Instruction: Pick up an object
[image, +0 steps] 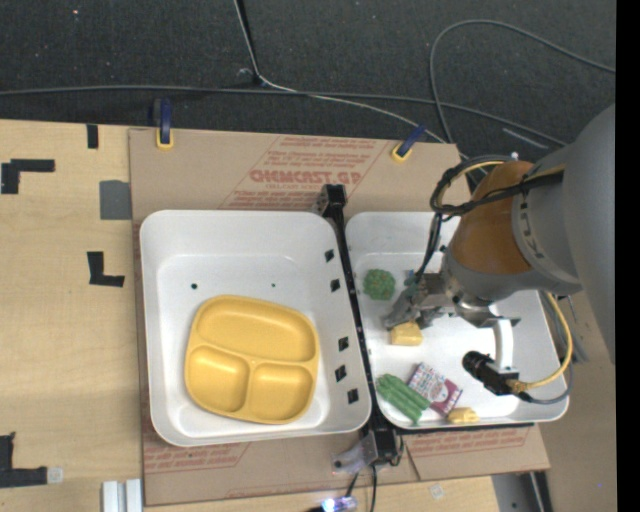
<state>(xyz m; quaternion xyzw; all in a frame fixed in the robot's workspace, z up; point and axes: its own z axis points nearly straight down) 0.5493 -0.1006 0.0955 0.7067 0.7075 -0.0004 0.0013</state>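
My gripper (408, 309) reaches down into the middle of the right bin (385, 232), its fingers low over the bin floor. A pale yellow block (406, 336) lies right beneath and just in front of the fingertips. A green broccoli piece (379, 284) sits a little to the left of the gripper. Near the bin's front lie a green bean pod (401, 396), a pink and white packet (433, 386) and a small yellow piece (460, 414). I cannot make out whether anything sits between the fingers.
The left bin (165, 240) holds a yellow three-compartment plate (250, 357). A black divider (343, 290) runs between the bins. The arm's orange band (490, 225) and grey body cover the right bin's right side. Cables hang near the wrist.
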